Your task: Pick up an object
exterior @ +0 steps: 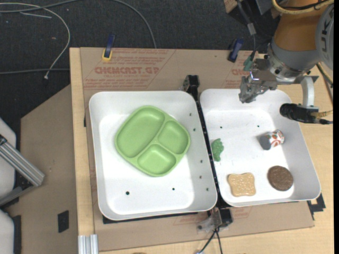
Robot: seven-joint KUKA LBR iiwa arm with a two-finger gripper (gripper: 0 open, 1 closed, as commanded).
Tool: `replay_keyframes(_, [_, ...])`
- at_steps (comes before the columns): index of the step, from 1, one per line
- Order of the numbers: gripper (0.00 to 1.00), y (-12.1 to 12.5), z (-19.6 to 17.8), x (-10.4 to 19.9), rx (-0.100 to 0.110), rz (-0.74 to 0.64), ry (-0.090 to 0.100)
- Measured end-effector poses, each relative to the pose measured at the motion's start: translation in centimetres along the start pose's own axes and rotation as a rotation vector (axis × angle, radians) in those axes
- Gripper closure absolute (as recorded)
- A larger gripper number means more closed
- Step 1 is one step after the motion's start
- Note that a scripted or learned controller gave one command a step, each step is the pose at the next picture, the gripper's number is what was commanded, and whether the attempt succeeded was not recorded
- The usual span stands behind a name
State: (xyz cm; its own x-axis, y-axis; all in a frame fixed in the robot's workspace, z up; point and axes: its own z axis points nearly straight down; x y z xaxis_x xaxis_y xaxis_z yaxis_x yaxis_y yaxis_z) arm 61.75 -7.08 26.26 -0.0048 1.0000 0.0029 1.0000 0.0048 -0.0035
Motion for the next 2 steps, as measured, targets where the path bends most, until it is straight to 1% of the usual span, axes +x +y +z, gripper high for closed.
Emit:
replay_keyframes(1, [1.0, -0.7, 2.0, 5.4, 0.001, -0.001, 0.0])
replay_keyframes(2, [1.0, -0.6, 3.5, 10.3, 0.001, -0.001, 0.0])
